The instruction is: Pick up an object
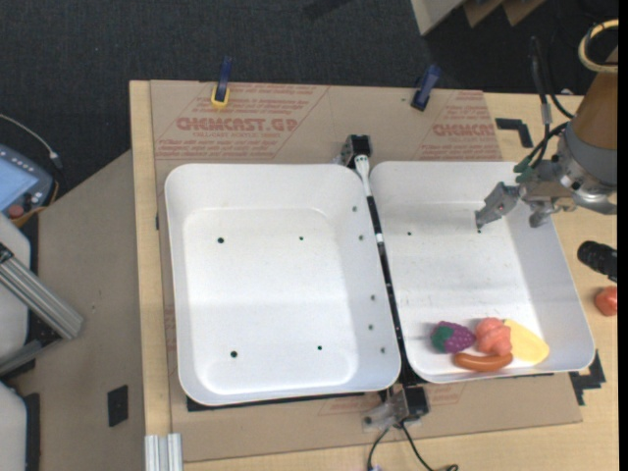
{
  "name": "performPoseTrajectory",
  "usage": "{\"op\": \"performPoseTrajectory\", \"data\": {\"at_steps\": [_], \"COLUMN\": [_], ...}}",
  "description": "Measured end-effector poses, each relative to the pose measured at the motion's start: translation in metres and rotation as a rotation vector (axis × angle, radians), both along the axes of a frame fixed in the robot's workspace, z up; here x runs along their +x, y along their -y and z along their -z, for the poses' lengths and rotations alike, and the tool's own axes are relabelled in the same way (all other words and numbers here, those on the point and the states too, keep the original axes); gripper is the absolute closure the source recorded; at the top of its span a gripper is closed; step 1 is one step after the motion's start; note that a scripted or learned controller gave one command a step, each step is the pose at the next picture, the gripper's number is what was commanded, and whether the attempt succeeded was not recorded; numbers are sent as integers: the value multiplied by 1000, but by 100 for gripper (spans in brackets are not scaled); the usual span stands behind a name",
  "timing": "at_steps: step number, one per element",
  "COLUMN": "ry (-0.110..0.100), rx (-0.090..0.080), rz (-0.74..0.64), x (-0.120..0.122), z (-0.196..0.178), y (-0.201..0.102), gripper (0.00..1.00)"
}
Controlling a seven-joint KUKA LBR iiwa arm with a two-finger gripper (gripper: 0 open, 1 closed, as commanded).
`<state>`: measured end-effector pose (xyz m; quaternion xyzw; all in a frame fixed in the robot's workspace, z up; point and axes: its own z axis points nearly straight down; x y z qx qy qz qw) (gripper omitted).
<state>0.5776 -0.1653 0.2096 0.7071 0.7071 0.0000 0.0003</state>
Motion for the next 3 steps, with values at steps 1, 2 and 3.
{"op": "performPoseTrajectory", "data": {"at_steps": [1, 2, 3], "ry": [4, 1, 11], "rx": [0, 2, 2], "rz": [-3, -5, -10], "x": [-44, -100, -97], "z": [-77, -126, -211], "y": [-37, -100, -192], "gripper": [0, 0, 0]}}
